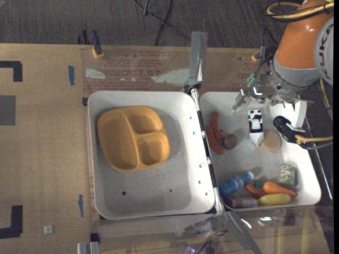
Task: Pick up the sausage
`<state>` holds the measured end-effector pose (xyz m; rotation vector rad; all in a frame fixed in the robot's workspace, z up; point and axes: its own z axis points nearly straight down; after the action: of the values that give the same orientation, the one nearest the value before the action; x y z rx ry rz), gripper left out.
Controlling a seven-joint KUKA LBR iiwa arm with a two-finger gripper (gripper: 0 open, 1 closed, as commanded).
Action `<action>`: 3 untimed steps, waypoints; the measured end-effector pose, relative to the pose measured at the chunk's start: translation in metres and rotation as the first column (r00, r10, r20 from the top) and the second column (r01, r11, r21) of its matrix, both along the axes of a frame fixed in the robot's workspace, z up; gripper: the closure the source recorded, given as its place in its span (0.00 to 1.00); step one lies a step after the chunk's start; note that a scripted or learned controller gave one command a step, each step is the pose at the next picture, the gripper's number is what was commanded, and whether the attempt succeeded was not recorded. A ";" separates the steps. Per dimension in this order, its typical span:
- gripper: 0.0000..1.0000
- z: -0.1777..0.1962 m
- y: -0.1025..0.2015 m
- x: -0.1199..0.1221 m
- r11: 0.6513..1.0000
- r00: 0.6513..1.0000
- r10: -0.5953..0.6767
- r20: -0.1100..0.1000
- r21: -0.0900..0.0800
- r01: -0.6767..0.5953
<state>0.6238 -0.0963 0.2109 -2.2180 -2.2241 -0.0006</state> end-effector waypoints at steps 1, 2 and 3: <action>0.00 -0.122 -0.001 0.003 0.989 0.989 0.148 0.004 -0.002 -0.148; 1.00 -0.111 -0.001 0.004 0.989 0.989 0.146 0.009 -0.001 -0.146; 1.00 0.013 0.066 0.036 0.996 0.996 0.094 0.004 -0.001 -0.094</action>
<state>0.6597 -0.0299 0.2239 -2.1129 -2.3287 -0.0033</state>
